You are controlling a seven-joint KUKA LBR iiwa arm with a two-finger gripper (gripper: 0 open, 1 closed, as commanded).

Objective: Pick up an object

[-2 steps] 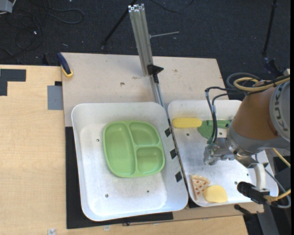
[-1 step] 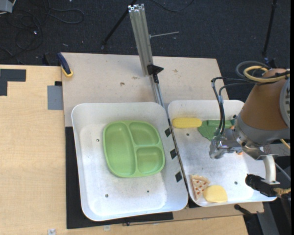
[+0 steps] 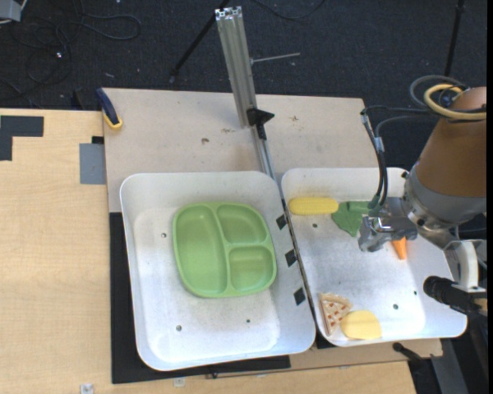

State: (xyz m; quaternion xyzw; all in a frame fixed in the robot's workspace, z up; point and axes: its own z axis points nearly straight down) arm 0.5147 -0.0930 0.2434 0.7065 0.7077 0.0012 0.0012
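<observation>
- Two bins sit side by side on the bench (image 3: 189,130): the left bin (image 3: 148,318) and the right bin (image 3: 353,277).
- A divided plate (image 3: 224,249) lies in the middle of the left bin.
- In the right bin, a banana-shaped toy (image 3: 313,206) lies at the far left corner, with a leaf-shaped piece (image 3: 351,217) just to its right.
- The gripper (image 3: 376,235) hangs over the right bin's far right part, beside a carrot-like piece (image 3: 400,248).
- A pizza slice toy (image 3: 334,311) and a rounded lump (image 3: 361,325) touch at the near edge.
- An upright metal post (image 3: 237,64) stands behind the bins.
</observation>
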